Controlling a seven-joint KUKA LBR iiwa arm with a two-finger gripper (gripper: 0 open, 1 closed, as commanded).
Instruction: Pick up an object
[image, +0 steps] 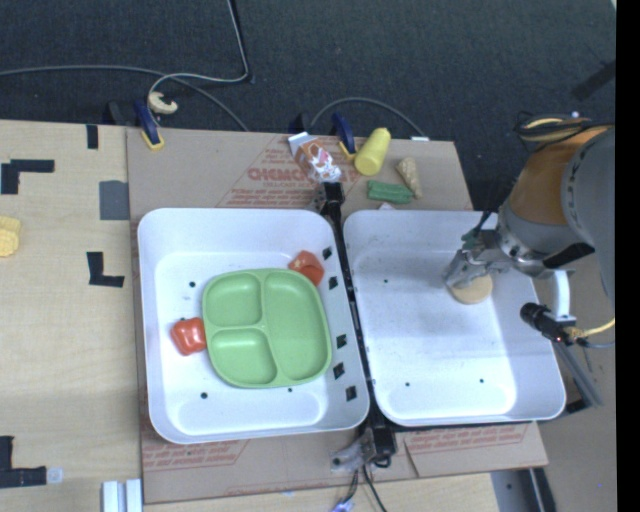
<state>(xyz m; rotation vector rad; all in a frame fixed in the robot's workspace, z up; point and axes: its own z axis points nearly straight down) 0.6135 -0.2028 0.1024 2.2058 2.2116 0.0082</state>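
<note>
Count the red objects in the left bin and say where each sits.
2. One red object lies at the green tray's left edge; the other sits by its upper right corner. The tray could hide more.

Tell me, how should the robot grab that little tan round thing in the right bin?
Probably straight from above, closing on the tan round piece's two opposite rounded edges. It lies low on the floor of the right bin with nothing beside it, so the sides are free. The gripper already sits right over its upper-left part. Whether it has hold of the piece is unclear.
</note>
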